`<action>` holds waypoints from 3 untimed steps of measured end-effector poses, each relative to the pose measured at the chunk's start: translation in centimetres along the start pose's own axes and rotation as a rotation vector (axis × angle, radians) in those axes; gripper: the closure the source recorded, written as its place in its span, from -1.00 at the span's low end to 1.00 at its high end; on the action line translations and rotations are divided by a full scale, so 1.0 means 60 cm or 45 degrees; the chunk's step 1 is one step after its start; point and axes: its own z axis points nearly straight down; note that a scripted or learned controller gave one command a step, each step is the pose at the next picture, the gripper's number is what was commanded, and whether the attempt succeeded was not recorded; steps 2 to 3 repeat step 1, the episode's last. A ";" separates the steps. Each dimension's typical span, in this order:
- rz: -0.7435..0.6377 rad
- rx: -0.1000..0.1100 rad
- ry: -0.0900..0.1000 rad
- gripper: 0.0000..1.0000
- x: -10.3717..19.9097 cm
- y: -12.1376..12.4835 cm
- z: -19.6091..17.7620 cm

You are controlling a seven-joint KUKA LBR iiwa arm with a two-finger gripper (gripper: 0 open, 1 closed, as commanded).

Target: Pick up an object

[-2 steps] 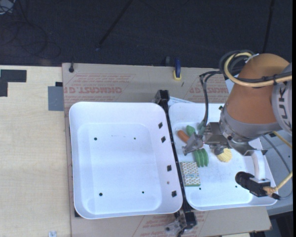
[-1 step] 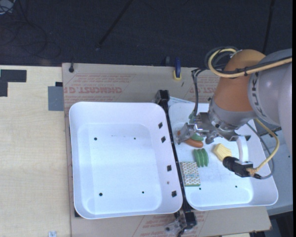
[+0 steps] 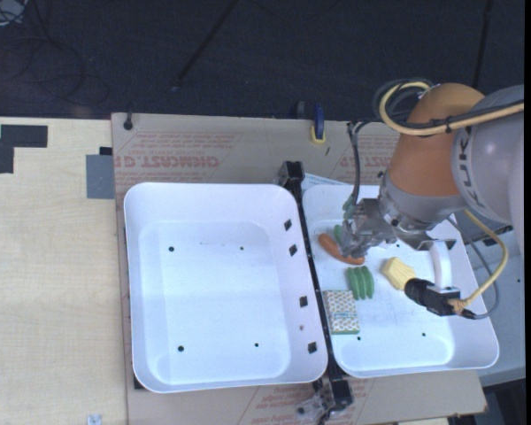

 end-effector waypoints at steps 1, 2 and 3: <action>-0.008 -0.009 0.003 1.00 0.070 -0.068 -0.126; -0.008 -0.009 0.003 1.00 0.070 -0.068 -0.126; -0.008 -0.009 0.003 1.00 0.070 -0.068 -0.126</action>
